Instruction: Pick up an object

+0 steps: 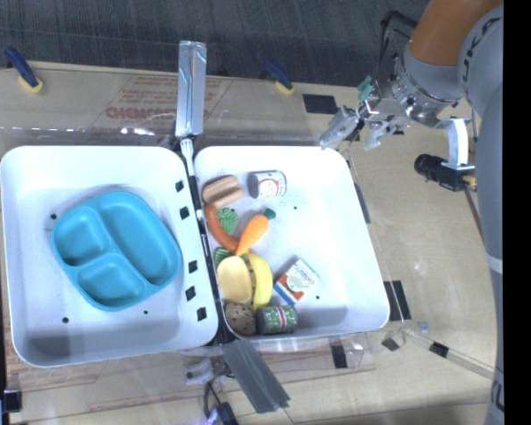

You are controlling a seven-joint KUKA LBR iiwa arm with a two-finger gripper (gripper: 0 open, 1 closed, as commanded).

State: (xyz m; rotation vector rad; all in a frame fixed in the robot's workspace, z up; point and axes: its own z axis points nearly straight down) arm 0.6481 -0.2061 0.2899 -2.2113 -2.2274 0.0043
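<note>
Arm point(451, 34) reaches over right bin's point(358, 237) far corner; jaws point(341, 131) held apart, gripping nothing

— What's around the bins on my feed?

— I see a tan bench point(425, 264) with dark tape patches on it. Beyond its far edge lies dark grey carpet point(115, 11).

— Anything clipped on?

— Two blue clamps point(24, 69) grip the far edge. A cardboard sheet point(142, 100) with red print lies flat there, under clear plastic.

— Lighting?

— Even, and soft; I get faint shadows only.
</note>
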